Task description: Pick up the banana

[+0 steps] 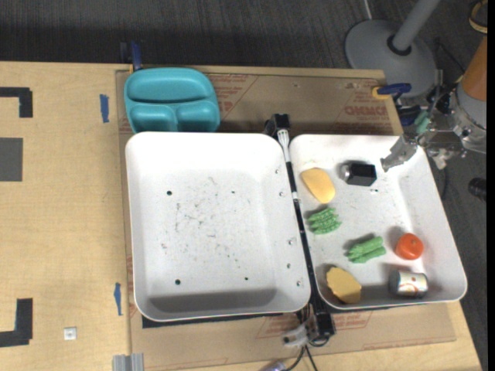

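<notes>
End effector (pixel 396 156) at right bin (pixel 433 207) far rim; grip state unreadable. Banana (pixel 318 185) lies left of it, apart.

Surface (pixel 62 230): light wood. Bears cardboard sheet (pixel 309 99), two white bins (pixel 209 215) (pixel 433 207) side by side, teal tray (pixel 172 99) behind.

Arm (pixel 472 91) is entering at the right edge, showing a grey housing with an orange band at the top. Wrist section is showing as a cluttered metal block with small teal-green fittings and thin dark cabling. Claw (pixel 396 157) is presenting as slim grey metal fingers, detail blurred. No markings legible.
</notes>
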### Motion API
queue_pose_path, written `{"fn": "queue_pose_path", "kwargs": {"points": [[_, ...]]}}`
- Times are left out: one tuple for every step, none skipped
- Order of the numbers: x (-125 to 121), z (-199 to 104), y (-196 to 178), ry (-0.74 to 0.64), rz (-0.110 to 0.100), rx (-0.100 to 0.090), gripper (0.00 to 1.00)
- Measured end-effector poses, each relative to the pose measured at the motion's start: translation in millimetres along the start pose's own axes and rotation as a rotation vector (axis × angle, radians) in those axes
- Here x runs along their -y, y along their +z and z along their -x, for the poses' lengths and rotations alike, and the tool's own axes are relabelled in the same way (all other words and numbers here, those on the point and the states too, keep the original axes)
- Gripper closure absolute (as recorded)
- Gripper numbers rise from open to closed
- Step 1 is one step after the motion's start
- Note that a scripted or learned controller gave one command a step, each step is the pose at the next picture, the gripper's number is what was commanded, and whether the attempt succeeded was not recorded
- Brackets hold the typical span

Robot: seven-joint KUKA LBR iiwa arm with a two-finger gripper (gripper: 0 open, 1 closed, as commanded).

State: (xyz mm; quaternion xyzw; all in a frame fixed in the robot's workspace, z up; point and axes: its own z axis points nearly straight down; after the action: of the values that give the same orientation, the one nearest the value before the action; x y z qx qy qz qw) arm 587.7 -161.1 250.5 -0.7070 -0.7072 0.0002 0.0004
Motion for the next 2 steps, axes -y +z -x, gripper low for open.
{"fn": "queue_pose_path", "kwargs": {"points": [[28.0,-70.4,83.6,0.24,-0.003,-0.001,0.0],[58.4,-69.7,161.6,0.165,0.012,-0.002,0.0]]}}
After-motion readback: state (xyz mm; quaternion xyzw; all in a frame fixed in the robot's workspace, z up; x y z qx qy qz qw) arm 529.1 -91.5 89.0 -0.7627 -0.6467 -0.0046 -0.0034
